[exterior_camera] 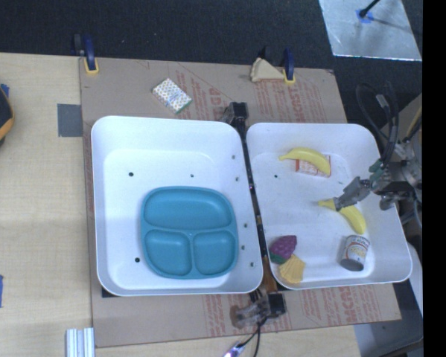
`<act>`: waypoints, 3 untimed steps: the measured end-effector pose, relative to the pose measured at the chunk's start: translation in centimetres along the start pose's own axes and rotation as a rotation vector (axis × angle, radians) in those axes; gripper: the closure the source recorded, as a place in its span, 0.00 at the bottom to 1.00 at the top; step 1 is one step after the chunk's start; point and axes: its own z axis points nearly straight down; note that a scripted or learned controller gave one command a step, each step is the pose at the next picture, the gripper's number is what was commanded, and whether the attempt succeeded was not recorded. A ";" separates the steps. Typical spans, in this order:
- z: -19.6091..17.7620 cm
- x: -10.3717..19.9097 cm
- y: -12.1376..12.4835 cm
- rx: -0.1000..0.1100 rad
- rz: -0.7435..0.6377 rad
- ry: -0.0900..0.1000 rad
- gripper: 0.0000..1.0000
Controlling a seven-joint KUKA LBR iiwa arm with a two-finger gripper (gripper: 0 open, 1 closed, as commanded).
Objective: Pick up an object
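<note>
The right bin (282, 143) holds several objects. A yellow banana (307, 157) lies at its far side on a small red-and-white packet (306, 168). A second banana (351, 216) lies near the right wall. A small tin can (354, 252) stands at the front right. A purple grape bunch (283, 247) and a yellow piece (292, 270) sit at the front left corner. My gripper (348, 197) reaches in from the right, low over the bin, its tip right at the upper end of the second banana. Nothing is visibly held.
The left bin (118, 143) bears a teal divided plate (189, 230). Outside the bins, a small patterned packet (171, 94) and a tan wedge (265, 71) lie on the cardboard at the back. Cables and arm hardware (390, 125) crowd the right bin's right side.
</note>
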 end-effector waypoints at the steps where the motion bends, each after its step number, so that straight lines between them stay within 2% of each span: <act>1: 11.6 0.8 5.5 0.001 -0.001 -0.001 0.00; 2: 17.6 -2.4 14.9 0.000 0.000 0.000 0.00; 3: 17.7 -4.9 9.4 0.000 0.001 -0.001 0.00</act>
